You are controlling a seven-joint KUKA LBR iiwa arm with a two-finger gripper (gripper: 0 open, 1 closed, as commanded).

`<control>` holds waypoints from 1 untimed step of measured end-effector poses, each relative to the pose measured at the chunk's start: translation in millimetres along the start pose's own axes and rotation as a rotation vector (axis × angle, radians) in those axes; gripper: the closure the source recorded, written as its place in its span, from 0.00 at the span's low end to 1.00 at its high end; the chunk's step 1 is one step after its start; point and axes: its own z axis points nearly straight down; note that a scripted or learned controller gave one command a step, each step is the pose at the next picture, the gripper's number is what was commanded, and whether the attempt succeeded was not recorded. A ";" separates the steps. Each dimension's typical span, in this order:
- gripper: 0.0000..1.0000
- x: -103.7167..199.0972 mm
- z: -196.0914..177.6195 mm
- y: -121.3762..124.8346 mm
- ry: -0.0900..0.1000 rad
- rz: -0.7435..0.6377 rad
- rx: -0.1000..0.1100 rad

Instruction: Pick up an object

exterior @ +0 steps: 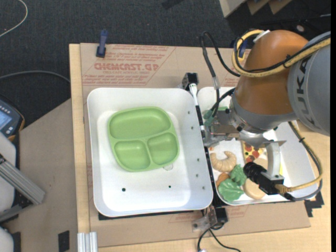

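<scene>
The right bin (308,159) holds several toy foods. A tan croissant (223,160) lies near its left wall. A green leafy piece (233,186) and a round tan bun (254,192) sit at the front. A flat piece with red and yellow spots (254,152) shows just under the gripper (261,146), which hangs low over the middle of this bin, right of the croissant. The orange and grey wrist hides most of the gripper and the bin's back half. Nothing is visibly held.
The left bin (100,140) holds a green divided plate (143,138) in its back half. A white item (208,95) and a small green item (212,114) lie at the right bin's back left. Cables loop over the wrist.
</scene>
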 end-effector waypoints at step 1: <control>1.00 43.6 -145.0 -0.3 0.003 0.003 -0.011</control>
